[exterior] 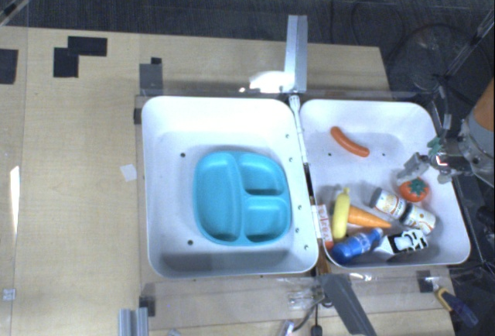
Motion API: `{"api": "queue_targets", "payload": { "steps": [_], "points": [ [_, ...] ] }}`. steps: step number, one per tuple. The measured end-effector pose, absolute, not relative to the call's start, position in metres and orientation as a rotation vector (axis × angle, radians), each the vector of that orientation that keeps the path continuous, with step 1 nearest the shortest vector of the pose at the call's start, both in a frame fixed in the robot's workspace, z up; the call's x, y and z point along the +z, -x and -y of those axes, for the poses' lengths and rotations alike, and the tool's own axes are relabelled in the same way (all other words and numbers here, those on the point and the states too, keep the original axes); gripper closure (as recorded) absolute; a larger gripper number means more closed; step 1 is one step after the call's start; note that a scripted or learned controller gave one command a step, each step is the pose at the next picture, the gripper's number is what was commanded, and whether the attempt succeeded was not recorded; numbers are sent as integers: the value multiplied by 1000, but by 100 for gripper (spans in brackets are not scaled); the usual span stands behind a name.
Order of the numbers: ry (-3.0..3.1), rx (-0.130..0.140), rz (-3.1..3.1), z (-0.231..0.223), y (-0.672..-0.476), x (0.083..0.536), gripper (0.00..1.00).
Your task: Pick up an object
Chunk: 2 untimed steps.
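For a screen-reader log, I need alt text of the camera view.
The tool hovers at the right bin's right edge, above a heap of toy food: tomato, banana, carrot, blue bottle. A sausage lies apart; the left bin holds a blue divided plate.

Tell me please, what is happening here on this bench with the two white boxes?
A robot arm reaches in from the right over the right bin, and its pincer sits near a tomato-like toy. It holds nothing that I can see. A sausage, a banana, a carrot and a blue bottle lie in that bin. The left bin holds a blue divided plate.
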<state>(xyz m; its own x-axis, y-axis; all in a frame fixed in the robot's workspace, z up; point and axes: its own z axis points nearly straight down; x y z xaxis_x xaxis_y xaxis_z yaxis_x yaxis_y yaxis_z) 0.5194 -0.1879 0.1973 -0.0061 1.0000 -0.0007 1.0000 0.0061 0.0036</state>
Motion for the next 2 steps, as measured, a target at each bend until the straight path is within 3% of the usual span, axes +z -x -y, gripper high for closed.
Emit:
{"api": "queue_targets", "payload": {
  "steps": [1,2],
  "points": [
    [-2342,4,-2086,206,-530,248,0],
    [-2232,4,-2206,146,-531,226,0]
  ]
}}
